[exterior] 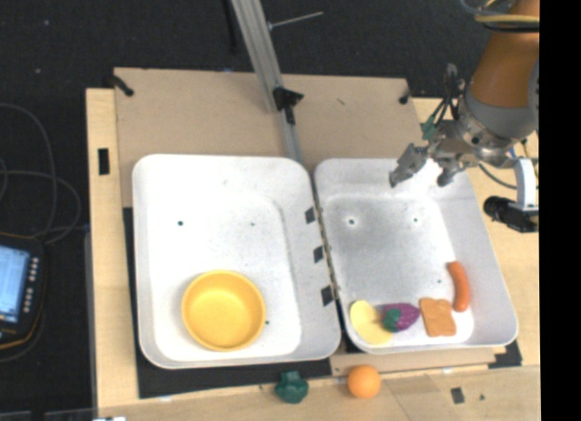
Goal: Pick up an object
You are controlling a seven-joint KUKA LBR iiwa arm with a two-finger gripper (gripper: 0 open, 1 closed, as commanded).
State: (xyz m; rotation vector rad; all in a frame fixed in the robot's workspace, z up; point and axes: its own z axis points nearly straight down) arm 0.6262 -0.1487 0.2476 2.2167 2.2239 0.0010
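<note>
So here's where I'm at on the camera view: the gripper (pixel 425 169) sits in the upper right of the frame, hanging over the top edge of the right bin (pixel 399 229), with its two fingers spread apart and nothing between them. So nothing is picked up yet, as far as I can tell.

All the candidates are bunched along the bottom of that bin: a pale yellow disc (pixel 365 320), a purple and green toy (pixel 398 317) touching it, an orange block (pixel 438 317) just beside that, and a red-orange sausage (pixel 459 285) lying near the bin's right wall. They're well apart from the gripper, which is at the opposite end of the bin.

The left bin (pixel 218 201) holds a yellow bowl (pixel 223 309) toward its lower part. Out on the counter (pixel 200 115), below both bins, there's an orange ball (pixel 363 381) and a small green thing (pixel 291 387).

My read: basically the whole job is left. I'd need to travel down the frame, descend, close on something and lift.
</note>
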